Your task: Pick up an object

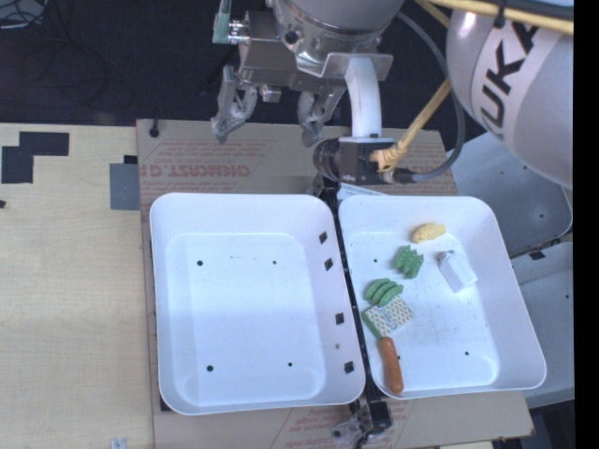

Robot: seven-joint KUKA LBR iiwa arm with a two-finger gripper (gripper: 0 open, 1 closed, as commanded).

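The gripper [271,120] hangs high above the bench behind the bins, its two fingers spread apart with nothing between them, apparently parked clear for an unobstructed view. All candidates lie in the right bin [505,251]: a yellow piece [429,233], a green block [408,261], a white block [456,271], a green pod [382,291], a checkered piece [389,316] and an orange carrot [391,364]. The left bin [168,297] sits beside it.
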